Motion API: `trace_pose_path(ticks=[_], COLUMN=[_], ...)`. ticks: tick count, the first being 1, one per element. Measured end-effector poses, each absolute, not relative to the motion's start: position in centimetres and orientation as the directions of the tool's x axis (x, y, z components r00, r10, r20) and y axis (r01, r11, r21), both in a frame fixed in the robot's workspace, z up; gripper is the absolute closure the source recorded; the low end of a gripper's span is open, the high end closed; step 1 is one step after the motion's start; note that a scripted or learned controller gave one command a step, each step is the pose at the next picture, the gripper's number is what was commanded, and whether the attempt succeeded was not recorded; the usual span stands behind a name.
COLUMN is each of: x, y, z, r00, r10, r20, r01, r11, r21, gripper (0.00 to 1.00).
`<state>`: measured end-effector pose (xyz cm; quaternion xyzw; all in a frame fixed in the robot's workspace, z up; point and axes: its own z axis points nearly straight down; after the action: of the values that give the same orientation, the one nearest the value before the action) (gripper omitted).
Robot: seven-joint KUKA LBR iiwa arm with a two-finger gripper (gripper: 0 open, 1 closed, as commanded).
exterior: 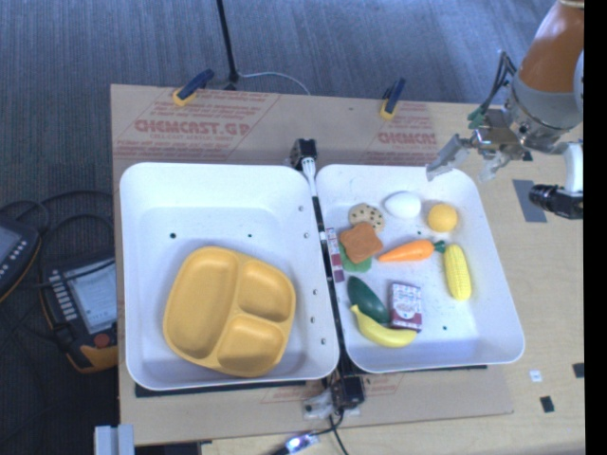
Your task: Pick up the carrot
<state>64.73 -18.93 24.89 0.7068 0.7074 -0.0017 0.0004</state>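
**Desk:** What have you got from the overhead camera?

**Me:** I see the small orange toy carrot with its green stub (410, 250) lying in the right-hand shallow white plastic bin (501, 301), roughly at its centre. Its long axis runs nearly left to right across the picture, pointed tip toward the bin divider, green end toward the yellow plastic corn cob (457, 271). A brown toast-like slab (360, 243) sits just beside the tip, and a yellow ball (442, 218) lies just up-frame of the green end.

**Desk:** And the tool?

**Me:** The two-finger gripper (474, 154) hangs over the bin's far right corner, near the rim. The carrot lies down-frame and to the left of it, well apart. The grey arm with the orange band (555, 50) comes in from the upper right, wrist tilted toward the bin. The jaws look spread, one grey finger (444, 162) jutting left, and nothing sits between them (I'm judging from a slant, so the exact gap is hard to read).

**Desk:** Your call?

**Me:** I'd say the grasp hasn't begun. I'd want the jaws closing across the carrot's short width, clear of the slab.
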Motion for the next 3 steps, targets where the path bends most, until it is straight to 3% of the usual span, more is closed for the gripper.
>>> trace_pose_path(ticks=[1, 2, 3], x=[62.9, 60.1, 60.3], y=[-22.1, -18.1, -18.1], z=[12.6, 9.0, 10.2], r00=[-0.153, -0.106, -0.105], r10=[0.988, 0.994, 0.994], r20=[0.005, -0.011, -0.015], r01=[0.988, 0.994, 0.994], r11=[0.153, 0.106, 0.105], r21=[-0.009, 0.008, 0.015], gripper=[0.00, 0.00, 1.00])
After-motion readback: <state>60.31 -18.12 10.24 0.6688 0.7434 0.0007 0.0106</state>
